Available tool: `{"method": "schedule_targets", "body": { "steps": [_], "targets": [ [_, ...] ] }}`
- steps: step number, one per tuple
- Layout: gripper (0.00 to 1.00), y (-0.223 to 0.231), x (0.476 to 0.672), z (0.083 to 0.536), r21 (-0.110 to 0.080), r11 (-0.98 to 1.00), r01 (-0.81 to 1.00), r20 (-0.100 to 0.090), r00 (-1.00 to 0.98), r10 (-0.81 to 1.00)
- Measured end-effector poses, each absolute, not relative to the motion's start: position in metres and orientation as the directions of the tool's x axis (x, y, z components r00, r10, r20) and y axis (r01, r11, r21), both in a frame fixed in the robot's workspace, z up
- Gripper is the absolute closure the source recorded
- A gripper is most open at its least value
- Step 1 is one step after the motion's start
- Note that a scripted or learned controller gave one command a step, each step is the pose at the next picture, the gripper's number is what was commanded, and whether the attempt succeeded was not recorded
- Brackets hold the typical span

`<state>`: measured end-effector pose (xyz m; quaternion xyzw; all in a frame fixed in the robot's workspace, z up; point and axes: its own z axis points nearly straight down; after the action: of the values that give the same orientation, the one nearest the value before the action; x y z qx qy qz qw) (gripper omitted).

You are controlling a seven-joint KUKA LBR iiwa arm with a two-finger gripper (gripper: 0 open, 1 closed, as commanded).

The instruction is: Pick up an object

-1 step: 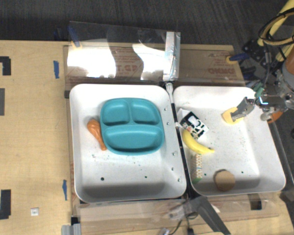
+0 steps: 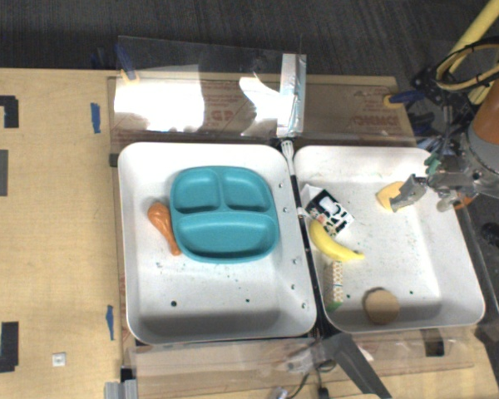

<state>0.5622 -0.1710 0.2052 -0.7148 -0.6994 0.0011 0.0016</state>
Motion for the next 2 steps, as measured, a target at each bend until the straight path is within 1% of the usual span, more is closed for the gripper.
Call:
{"method": "schedule_targets", "body": {
  "steps": [1,2],
  "targets": [
    [0.0,-0.2,0.609,0.099,0.004,0.204,0.979,-0.001,-0.204,0.979],
    [1.0,-0.2,0.611,0.111,0.009,0.203,0.979,-0.003,-0.203,0.979]
  ]
}}
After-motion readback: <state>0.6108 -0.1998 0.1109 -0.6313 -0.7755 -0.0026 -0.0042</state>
